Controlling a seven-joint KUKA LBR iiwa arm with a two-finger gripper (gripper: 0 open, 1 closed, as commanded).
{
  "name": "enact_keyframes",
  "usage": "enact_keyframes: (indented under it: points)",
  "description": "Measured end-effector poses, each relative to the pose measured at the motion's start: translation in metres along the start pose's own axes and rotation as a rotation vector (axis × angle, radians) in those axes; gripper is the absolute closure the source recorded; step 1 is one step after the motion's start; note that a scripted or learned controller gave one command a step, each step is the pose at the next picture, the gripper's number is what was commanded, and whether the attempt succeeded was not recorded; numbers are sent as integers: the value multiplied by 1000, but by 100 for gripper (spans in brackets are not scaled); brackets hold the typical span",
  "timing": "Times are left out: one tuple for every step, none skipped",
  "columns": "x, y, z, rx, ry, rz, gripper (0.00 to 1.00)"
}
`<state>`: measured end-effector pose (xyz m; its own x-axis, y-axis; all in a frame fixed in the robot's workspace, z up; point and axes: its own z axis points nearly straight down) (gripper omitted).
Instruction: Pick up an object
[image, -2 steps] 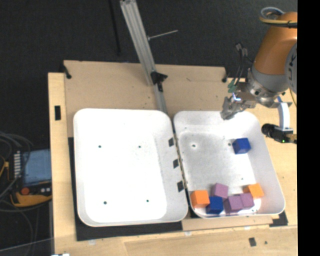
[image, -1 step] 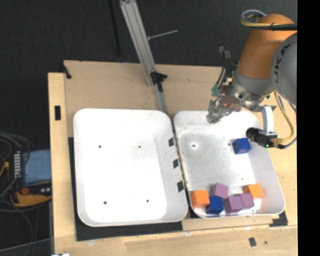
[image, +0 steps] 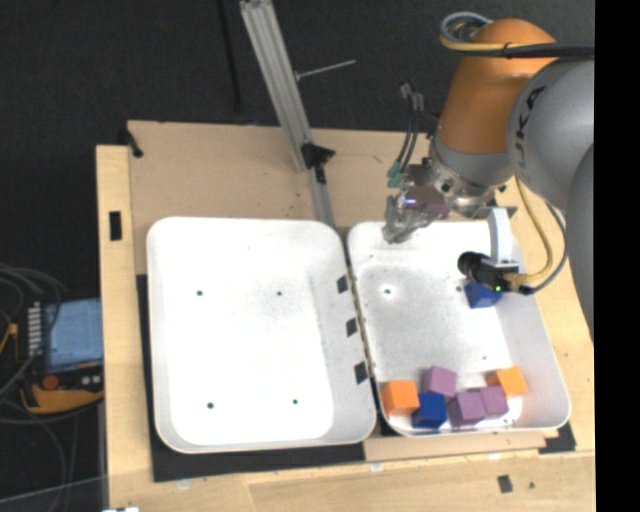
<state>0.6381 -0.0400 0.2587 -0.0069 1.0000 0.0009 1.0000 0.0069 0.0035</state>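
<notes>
Gripper (image: 404, 222): positioned at the far left corner of the right bin (image: 530, 345), just over its rim; finger state cannot be told from this angle, and no object is visible between them. Arm (image: 520, 100): grey with orange band, entering from the right above the bin's far edge.

Right bin contents, clustered along the near edge: orange block (image: 401, 396), blue block (image: 431, 409), purple block (image: 440, 380), two purple blocks (image: 478, 405) side by side, orange block (image: 511, 380). All lie well apart from the gripper. One more blue block (image: 483, 294) sits near the bin's right side, below the arm's cabling.

Left bin (image: 250, 330): white, shallow, adjoining the right bin.
</notes>
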Motion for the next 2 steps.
enact_keyframes:
  points:
    - [62,4,4,1,0,0,100]
    - [112,5,21,6,-1,1,100]
